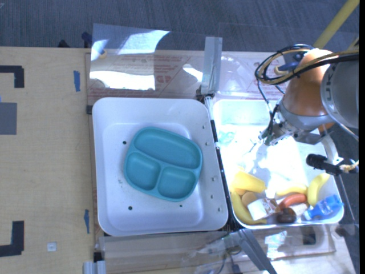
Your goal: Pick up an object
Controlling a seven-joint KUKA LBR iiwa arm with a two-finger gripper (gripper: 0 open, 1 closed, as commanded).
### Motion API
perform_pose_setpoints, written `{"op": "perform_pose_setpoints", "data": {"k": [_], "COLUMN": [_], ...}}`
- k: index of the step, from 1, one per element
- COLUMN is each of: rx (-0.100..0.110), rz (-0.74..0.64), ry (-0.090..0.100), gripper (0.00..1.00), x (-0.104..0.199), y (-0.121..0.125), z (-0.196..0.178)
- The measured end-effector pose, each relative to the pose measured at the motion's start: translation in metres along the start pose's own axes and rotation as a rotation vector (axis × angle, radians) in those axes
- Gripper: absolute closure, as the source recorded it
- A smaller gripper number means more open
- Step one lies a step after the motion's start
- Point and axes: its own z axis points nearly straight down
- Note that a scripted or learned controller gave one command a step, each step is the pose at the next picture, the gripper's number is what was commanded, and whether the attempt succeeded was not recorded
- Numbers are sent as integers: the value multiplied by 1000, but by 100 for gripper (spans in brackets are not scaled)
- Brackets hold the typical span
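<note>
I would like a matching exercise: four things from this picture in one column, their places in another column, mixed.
Things:
1. teal divided plate
2. blue wrapper
3. pincer
4. red sausage-shaped toy

Places:
A. over the right bin's far half
B. left bin, middle
C. right bin's near right corner
D. right bin, between two yellow bananas

Pairs: 1-B, 2-C, 3-A, 4-D

divided tray (163, 164) in L bin (108, 124), food items (274, 201) – R bin (242, 108) front
</note>
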Motion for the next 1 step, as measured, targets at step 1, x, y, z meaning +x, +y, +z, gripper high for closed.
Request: {"op": "perform_pose_setpoints", "data": {"k": [1], "rx": [1], "rz": [388], "ry": [1], "gripper": [0], "x": [20], "y": [5], "z": [0]}}
